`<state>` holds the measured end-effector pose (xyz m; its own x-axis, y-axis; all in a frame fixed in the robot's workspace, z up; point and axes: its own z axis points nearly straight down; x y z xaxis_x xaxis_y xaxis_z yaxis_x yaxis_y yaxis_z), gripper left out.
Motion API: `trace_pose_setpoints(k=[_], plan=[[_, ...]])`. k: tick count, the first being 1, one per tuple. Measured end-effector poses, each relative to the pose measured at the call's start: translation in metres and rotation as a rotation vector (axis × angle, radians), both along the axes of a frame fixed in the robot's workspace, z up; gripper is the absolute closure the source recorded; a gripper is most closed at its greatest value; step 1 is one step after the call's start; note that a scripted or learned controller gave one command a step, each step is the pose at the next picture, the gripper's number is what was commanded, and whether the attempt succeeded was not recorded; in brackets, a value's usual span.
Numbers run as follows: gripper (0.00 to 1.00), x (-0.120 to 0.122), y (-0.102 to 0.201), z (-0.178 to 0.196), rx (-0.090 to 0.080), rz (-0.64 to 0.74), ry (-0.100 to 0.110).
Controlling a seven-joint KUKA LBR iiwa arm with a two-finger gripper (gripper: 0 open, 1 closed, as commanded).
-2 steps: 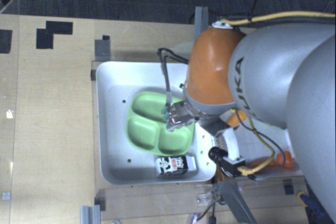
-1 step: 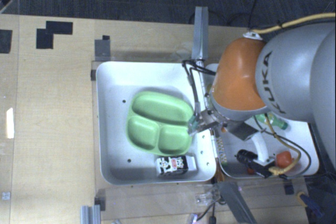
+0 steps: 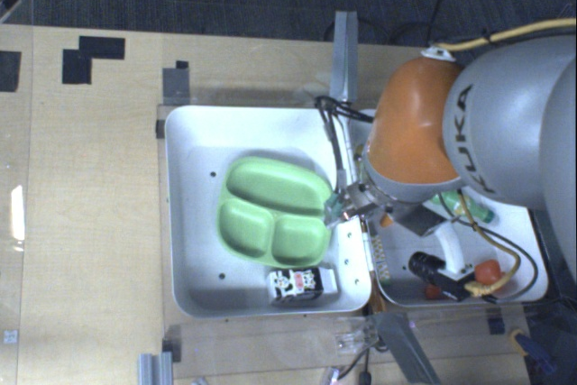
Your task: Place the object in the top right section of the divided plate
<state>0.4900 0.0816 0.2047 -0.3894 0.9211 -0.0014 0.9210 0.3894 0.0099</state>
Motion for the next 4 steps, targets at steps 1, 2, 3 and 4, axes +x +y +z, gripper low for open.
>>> trace_pose_setpoints(k=[1,2,3,4], plan=[[0.0,0.0,0.0,0.0,0.0,-0.001,0.0],[0.0,-0.002,-0.074,0.09,-0.002,-0.024,0.002],[1.0,0.0,-0.073,0.101,-0.003,-0.016,-0.005],[1.0,-0.002,-0.162,0.03,-0.005,0.264,0.004]])
